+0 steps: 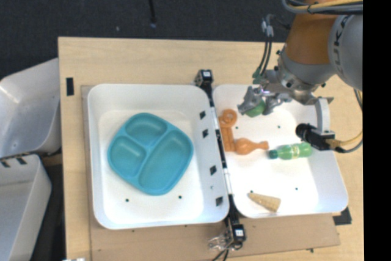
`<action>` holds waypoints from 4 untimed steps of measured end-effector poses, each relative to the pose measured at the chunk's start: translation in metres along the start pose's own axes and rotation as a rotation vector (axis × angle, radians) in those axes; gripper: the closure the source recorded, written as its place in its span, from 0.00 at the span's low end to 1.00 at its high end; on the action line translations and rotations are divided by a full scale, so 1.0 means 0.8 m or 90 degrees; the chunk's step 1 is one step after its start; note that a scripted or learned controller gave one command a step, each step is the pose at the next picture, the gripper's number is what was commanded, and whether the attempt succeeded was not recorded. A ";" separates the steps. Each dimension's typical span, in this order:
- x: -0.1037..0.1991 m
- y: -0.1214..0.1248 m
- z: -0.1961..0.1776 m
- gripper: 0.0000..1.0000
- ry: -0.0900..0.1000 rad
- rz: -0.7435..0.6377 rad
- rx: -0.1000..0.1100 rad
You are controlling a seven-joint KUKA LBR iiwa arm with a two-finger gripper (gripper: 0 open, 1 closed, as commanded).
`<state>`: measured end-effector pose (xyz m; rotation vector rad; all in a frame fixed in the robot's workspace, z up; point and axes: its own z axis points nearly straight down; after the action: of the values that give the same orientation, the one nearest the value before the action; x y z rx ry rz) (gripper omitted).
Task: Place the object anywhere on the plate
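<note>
Object: not named by the task; candidates lie in the right bin, namely an orange scoop-shaped piece (235, 134), a green bottle (291, 151) and a tan wedge (264, 201). None is on the plate.
Plate: teal, three compartments (150, 153), flat in the left bin (98, 205), nothing resting on it.
Divider: the two bin rims meet along a black-clipped seam (215, 143) between plate and objects.
Orange piece: just right of the seam, its round end toward the top, its body bending toward the right; nearest candidate to the plate.
Tan wedge: near the front wall of the right bin (333, 192), long axis running left to right, well apart from the others.
Green bottle: lying on its side, long axis left to right, cap end toward the orange piece, near but apart from it.
Jaws: gripper (256, 102) over the upper part of the right bin; whether apart or together cannot be told, and no object is seen between them.
Key relation: the orange piece lies below and slightly left of the jaws, near; the bottle lies below and to the right. The plate lies well to the left, across the seam.
Judgement: grasp not yet made; a descent toward the front-left seems the shortest approach.
Counter: pale wood (73, 58), bearing both bins.
</note>
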<state>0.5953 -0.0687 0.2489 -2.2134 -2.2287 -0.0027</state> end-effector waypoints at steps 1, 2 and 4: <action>0.068 -0.011 0.013 1.00 -0.001 0.001 0.001; 0.142 -0.027 0.017 1.00 0.000 0.000 0.001; 0.255 -0.047 0.018 1.00 -0.001 0.000 0.002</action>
<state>0.5562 0.1353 0.2347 -2.2129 -2.2270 0.0016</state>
